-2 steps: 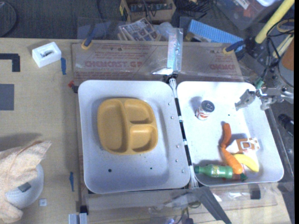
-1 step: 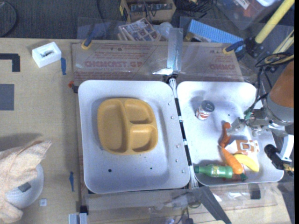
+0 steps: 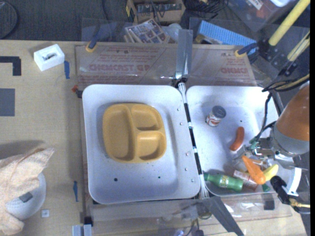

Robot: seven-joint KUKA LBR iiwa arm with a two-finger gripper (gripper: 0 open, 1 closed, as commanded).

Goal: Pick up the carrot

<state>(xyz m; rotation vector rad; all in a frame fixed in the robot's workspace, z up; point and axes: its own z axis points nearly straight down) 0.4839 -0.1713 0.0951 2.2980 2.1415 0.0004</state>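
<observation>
I judged the pick to be at its closing-in stage, not a finished grasp: at the lower right of the frame the two-finger gripper [image 3: 257, 154] hung low over the clutter in the right-hand shallow white bin [image 3: 224, 98], and the pointed orange carrot [image 3: 254, 171] lay just below and beside it, wedged among other pieces near the bin's lower right corner. I could not tell how wide the gripper stood, nor whether it touched the carrot, because the metal and cabling at the wrist blurred into the pile there; nothing showed the carrot lifted. The next move, as I read it, called for a clean descent straddling the carrot's body without catching the yellow banana-shaped piece [image 3: 270, 171] touching its right side or the green plastic bottle [image 3: 224, 181] lying along the bin's lower edge to its left. Farther up the same bin sat a reddish sausage-shaped piece [image 3: 238, 138], and beyond it a small tin can [image 3: 215, 116] stood apart. The left-hand white bin [image 3: 93, 141] held a yellow divided plate [image 3: 133, 132], well clear of the work.
</observation>
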